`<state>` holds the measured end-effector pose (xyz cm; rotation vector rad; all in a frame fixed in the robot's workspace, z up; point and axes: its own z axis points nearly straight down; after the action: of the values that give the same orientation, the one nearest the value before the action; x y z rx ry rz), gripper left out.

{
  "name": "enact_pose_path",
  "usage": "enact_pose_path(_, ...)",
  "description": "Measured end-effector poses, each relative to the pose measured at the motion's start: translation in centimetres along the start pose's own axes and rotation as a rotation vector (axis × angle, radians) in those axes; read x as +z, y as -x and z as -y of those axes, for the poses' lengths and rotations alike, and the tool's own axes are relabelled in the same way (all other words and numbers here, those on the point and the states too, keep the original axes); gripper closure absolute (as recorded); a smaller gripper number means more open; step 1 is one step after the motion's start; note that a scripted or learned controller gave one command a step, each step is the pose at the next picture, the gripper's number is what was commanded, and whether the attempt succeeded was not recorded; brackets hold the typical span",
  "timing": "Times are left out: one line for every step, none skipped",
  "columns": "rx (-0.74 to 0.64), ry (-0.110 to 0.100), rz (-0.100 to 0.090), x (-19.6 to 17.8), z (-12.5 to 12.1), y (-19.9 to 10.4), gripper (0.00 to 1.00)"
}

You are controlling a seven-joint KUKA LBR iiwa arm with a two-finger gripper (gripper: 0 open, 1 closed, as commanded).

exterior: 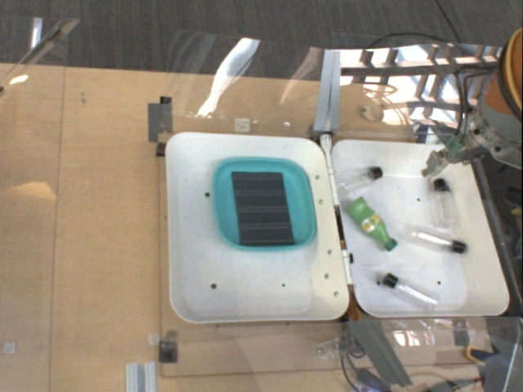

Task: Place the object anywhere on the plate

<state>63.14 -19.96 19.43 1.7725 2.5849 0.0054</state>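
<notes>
At the centre-left of the frame sits the left bin, holding a teal plate with a dark ribbed mat lying on its middle. A narrow divider runs between this bin and the right bin beside it. In the right bin, just past the divider, a green bottle lies tilted, its cap toward the lower right. Above it, a clear vial with a black cap rests near the bin's upper left. Toward the lower middle lies another clear vial, and two more lie further right. At the upper right, the gripper hangs over the bin's far corner, apart from the bottle; it is small and blurred, so I cannot tell whether its fingers are spread or pressed together, though nothing seems caught there.
</notes>
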Motion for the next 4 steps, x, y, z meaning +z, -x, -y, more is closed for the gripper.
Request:
enact_pose_path(-0.127,0.001,-0.001,0.1,4.0,-10.6,1.00)
enact_pose_path(-0.172,0.000,-0.003,0.8,7.0,-21.5,1.00)
enact_pose_path(-0.171,0.000,-0.003,0.8,7.0,-21.4,0.00)
enact_pose_path(-0.174,0.006,0.000,-0.3,6.7,-21.4,1.00)
